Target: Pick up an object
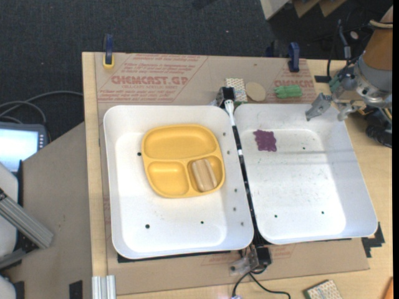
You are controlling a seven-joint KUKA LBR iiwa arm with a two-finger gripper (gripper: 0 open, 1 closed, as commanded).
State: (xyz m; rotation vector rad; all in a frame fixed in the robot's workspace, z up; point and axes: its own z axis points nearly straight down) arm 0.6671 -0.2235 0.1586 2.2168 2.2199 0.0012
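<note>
the left bin [124, 223] holds a yellow divided tray [181, 143], which lies flat near the middle, so it is easy to reach from above. in the tray's lower right compartment rests a pale tan block [202, 174], kept in place by the low walls around it. the right bin [324, 192] holds a small purple object [266, 140] lying flat on the floor of the bin, in its upper left part and apart from the walls; i judge it the likely thing to pick, with free room on all sides. on the worktop [156, 80] behind the bins lie a tan disc [255, 92] and a green piece [288, 92]. the hand [328, 106] hovers over the far right corner of the right bin, well apart from the purple object. its two fingers stand spread apart with nothing between them. the arm comes in from the right, wrist bent down.
</note>
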